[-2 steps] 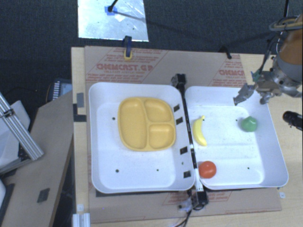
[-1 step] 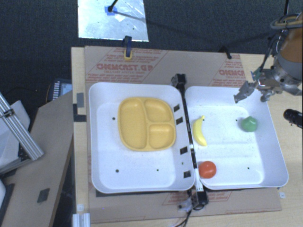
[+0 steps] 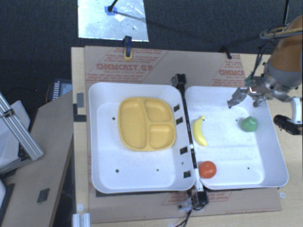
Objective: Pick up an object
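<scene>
Camera view, jaws (image 3: 245, 98) spread open over right bin (image 3: 265, 174), near green object (image 3: 249, 124)

- My arm (image 3: 287, 56): grey casing, with a broad orange band above the wrist.
- My gripper (image 3: 245, 100): two grey metal fingers.
- A small red light shows beside my wrist.

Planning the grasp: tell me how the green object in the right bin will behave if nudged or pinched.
The green object looks rounded, so it may roll on the bin's flat floor if nudged. Its lumpy shape might slip from a narrow pinch. It sits apart from the banana, so it probably won't knock it.
</scene>
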`<state>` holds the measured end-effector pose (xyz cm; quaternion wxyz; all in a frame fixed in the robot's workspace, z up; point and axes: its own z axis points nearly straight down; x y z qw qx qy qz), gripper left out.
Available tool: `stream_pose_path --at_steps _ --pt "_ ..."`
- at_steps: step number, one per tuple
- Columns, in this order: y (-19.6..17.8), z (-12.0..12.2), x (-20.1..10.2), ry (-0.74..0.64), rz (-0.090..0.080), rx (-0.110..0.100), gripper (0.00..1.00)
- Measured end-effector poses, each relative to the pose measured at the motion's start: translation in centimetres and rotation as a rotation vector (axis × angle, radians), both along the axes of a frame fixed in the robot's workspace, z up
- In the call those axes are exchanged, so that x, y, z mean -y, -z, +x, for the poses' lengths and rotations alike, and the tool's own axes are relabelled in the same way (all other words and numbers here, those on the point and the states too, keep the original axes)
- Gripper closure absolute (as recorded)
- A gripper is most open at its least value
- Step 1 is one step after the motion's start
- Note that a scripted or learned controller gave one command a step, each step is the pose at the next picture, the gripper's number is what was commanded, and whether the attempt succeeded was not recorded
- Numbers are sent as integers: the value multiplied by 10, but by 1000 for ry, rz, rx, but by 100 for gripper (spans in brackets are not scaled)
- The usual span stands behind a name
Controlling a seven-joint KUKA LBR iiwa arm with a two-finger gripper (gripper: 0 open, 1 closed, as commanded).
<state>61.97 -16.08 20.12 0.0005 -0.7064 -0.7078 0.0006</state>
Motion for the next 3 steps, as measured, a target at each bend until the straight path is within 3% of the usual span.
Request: stream_pose_path --at_steps 2,3 --pt "112 4 5 1 0 1 0" --pt "98 6 6 2 -1 6 100"
